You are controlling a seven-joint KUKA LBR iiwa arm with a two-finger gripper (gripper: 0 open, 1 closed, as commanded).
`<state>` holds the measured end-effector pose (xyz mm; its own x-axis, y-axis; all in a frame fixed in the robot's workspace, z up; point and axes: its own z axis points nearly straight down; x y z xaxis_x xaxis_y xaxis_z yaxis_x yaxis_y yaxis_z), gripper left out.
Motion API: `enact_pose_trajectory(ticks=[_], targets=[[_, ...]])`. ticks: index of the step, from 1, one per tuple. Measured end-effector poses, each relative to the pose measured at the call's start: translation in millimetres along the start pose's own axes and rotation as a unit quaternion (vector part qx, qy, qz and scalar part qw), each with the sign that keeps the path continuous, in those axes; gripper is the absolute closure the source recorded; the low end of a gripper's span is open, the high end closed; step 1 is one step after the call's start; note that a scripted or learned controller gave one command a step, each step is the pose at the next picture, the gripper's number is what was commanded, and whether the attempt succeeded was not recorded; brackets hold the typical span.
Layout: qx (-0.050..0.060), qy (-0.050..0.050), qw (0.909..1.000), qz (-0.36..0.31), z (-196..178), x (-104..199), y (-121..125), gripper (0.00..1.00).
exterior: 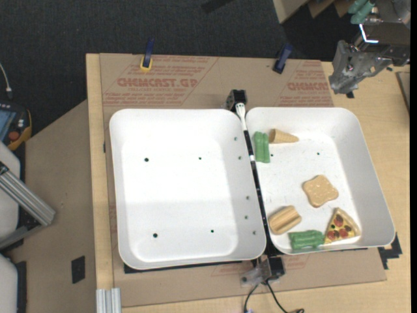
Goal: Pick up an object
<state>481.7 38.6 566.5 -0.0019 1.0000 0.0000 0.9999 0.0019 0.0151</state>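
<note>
Cardboard-covered tabletop (195, 77), two white bins clamped side by side, probably so they can't slide. All the items sit in the right bin (365, 168): toast slice (320, 191), pizza wedge (342, 226), bread roll (284, 218), cone (282, 136), two green pieces (261, 147). Gripper (348, 70) is parked upper right, clear of the bin; can't tell whether it's open or closed. Nothing picked yet.
</note>
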Motion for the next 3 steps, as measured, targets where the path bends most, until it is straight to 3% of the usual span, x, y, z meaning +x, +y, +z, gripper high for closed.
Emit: enact_pose_trajectory(ticks=[3], targets=[[-0.006, 0.0, 1.0, 0.0, -32, 1, 2, 1.0]])
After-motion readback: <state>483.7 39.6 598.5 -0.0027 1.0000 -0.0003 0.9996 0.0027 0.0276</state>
